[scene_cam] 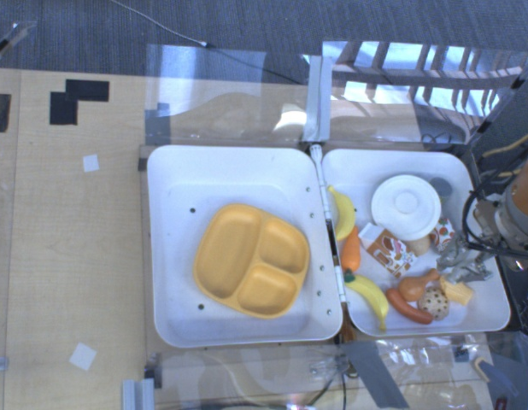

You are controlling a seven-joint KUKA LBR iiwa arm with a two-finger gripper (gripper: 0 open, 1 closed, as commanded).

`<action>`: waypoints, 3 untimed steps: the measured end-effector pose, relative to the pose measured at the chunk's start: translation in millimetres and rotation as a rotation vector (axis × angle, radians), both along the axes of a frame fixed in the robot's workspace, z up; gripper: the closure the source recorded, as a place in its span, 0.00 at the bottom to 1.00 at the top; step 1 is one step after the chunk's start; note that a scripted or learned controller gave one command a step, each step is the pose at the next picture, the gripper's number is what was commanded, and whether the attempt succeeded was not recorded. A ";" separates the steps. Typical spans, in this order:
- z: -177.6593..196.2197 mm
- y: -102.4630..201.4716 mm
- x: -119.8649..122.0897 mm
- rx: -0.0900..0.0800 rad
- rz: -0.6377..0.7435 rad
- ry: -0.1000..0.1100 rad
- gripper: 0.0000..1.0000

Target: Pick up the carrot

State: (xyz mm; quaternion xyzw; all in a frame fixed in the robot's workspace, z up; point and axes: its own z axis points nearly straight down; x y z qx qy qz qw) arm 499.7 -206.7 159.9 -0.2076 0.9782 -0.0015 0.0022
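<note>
the pincer hovers at the right bin's edge; i cannot tell its state. the carrot lies by the divider, ungrasped. next comes a reach leftward.

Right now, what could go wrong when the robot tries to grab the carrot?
The carrot lies squeezed between two bananas against the bin's dividing wall, so the gripper might catch a banana or hit the wall. The gripper sits across the bin, and reaching over could bump the snack packet.
</note>
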 end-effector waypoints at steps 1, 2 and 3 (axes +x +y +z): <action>36.5 1.7 13.5 0.000 0.107 -0.005 1.00; 9.4 2.9 42.9 0.000 0.338 -0.003 1.00; -23.5 1.2 -5.9 -0.002 0.700 0.001 1.00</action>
